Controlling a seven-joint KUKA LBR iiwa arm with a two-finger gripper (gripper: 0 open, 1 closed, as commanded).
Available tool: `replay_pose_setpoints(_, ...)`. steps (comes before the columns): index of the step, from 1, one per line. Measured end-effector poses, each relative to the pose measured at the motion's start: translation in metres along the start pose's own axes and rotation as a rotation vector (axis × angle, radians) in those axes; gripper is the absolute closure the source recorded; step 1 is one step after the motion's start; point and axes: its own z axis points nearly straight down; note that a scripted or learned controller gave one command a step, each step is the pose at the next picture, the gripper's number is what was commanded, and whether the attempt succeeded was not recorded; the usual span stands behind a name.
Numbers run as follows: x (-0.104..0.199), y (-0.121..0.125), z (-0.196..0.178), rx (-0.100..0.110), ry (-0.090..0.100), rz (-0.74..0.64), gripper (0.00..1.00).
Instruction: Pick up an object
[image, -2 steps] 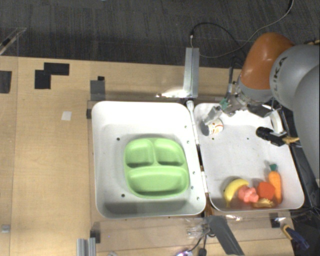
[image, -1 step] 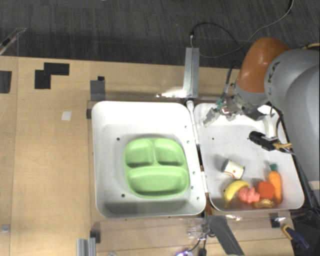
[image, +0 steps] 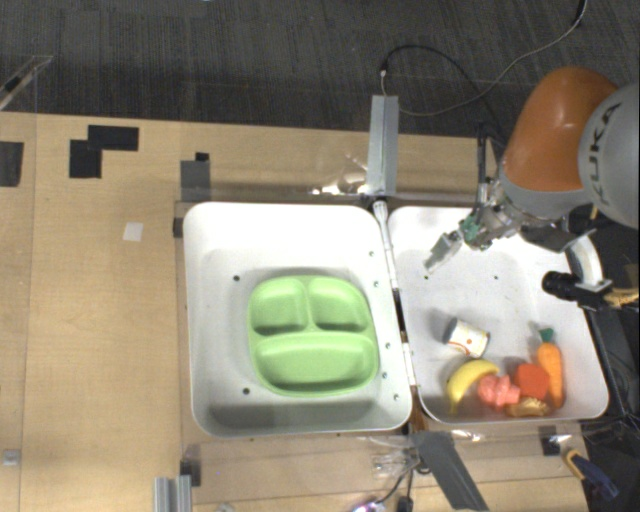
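Honestly, the main worry here is the clutter: the toys are bunched in the near corner of the right bin (image: 600, 395), with the banana (image: 470, 379), a pink toy (image: 497, 393), an orange-red piece (image: 533, 380) and the carrot (image: 550, 365) touching or almost touching, so a drop there probably nudges a neighbour or wedges against the wall. The little white cup (image: 467, 337) sits a bit apart and looks like the safer pick, though it's on its side and could roll. The gripper (image: 452, 243) hovers over the far part of that bin, holding nothing; can't tell how it's set. The green plate (image: 313, 335) sits alone in the left bin (image: 215, 300).
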Motion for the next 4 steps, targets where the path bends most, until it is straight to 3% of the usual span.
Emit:
replay_pose_setpoints(1, -0.017, -0.051, 0.097, -0.005, -0.004, 0.114, 0.00)
replay_pose_setpoints(2, 0.014, -0.104, 0.096, -0.007, -0.004, 0.116, 0.00)
replay_pose_setpoints(3, 0.014, -0.099, 0.083, -0.017, -0.007, 0.113, 1.00)
replay_pose_setpoints(4, 0.014, -0.099, 0.083, -0.017, -0.007, 0.113, 0.00)
